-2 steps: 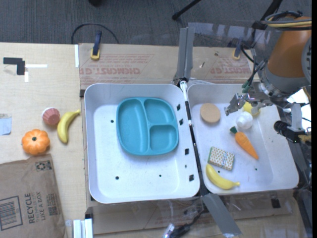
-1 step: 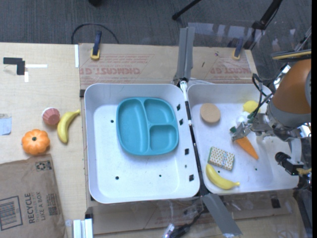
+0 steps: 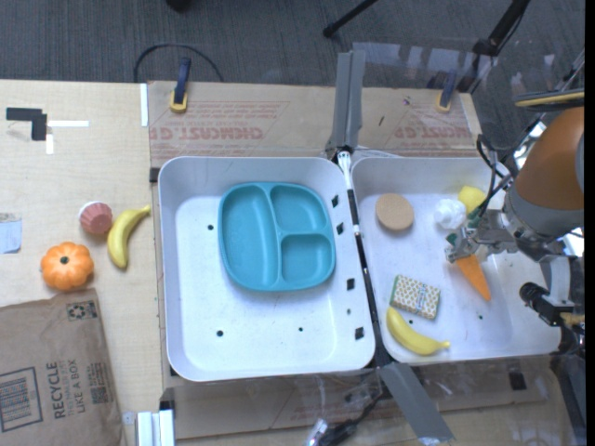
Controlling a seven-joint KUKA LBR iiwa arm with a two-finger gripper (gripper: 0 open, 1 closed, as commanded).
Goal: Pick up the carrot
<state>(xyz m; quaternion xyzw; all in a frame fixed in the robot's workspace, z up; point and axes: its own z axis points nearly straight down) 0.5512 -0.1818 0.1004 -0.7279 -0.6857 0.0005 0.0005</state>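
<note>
Reaching in from 3 o'clock, the gripper (image 3: 462, 246) sits at the carrot's (image 3: 474, 276) top end in the right bin (image 3: 521, 342), finger state impossible to tell.

Two bananas (image 3: 125, 237) (image 3: 416, 334), one carrot (image 3: 474, 276), one pumpkin (image 3: 67, 266), one blue plate (image 3: 276, 236), two bins (image 3: 186, 277) (image 3: 372, 179).
</note>
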